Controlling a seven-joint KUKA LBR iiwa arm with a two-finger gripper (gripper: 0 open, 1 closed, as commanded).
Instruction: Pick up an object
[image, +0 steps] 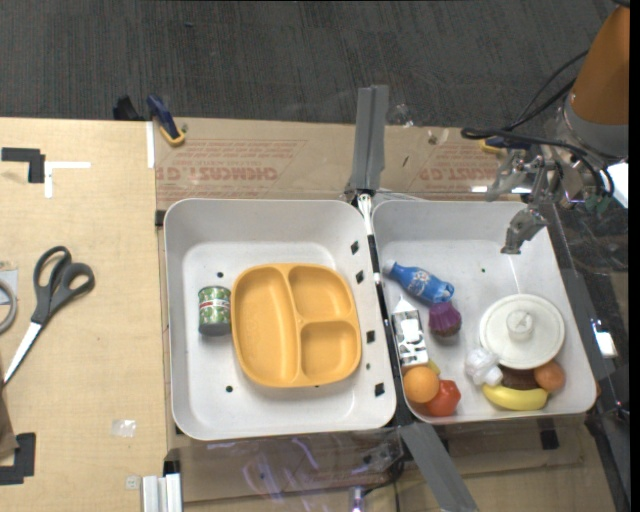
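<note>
Crowded along the right bin's (560, 265) near wall lie an orange (421, 384), banana (516, 398) and white lidded pot (521, 330). Above its far corner hangs the gripper (520, 232), carrying nothing, finger spacing unclear. Tight packing risks a glancing, failed grasp.

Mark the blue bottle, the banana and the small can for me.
blue bottle (420, 282), camera view, middle of its body
banana (515, 398), camera view, middle of its curve
small can (213, 309), camera view, its green side label
</note>
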